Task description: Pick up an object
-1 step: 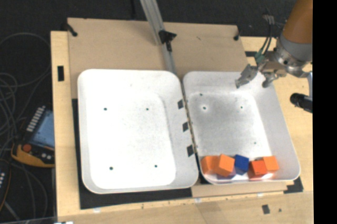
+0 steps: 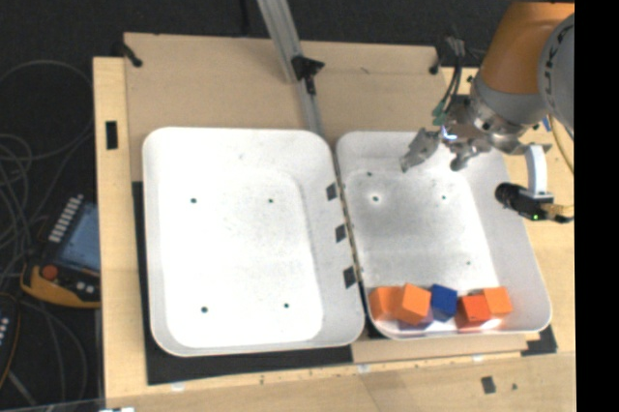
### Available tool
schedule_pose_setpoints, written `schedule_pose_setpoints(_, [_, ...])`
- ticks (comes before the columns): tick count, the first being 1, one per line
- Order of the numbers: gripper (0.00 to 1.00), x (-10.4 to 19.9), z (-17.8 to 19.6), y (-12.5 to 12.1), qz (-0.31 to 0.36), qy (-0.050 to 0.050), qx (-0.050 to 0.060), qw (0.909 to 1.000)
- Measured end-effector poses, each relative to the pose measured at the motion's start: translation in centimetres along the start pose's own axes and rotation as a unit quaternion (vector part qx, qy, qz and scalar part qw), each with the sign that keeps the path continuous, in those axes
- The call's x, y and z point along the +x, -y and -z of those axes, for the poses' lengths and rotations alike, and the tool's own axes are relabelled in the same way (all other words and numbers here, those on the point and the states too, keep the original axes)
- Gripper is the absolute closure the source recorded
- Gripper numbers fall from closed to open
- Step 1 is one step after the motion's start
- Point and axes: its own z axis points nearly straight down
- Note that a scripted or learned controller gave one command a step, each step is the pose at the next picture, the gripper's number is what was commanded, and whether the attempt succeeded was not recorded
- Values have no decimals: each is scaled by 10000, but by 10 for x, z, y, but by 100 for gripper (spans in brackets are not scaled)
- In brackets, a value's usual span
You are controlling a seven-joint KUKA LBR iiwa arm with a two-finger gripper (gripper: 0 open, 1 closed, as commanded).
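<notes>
Along the near wall of the right bin (image 2: 503,236) lie several blocks: an orange block (image 2: 401,303) at the left, a small blue block (image 2: 443,300) in the middle, and another orange block (image 2: 484,306) at the right. My gripper (image 2: 440,156) hangs over the far end of that bin, well away from the blocks. Its two fingers (image 2: 420,152) are spread apart with nothing between them.
The left bin (image 2: 237,236) lies beside the right one, with black clips (image 2: 340,233) along the shared edge. A slanted metal rail (image 2: 280,23) rises behind the bins. Cables and a handheld controller (image 2: 68,250) lie off the bench's left.
</notes>
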Motion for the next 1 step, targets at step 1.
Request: schedule_pose_setpoints(1, [0, 30, 6, 19, -4, 2, -7, 10000])
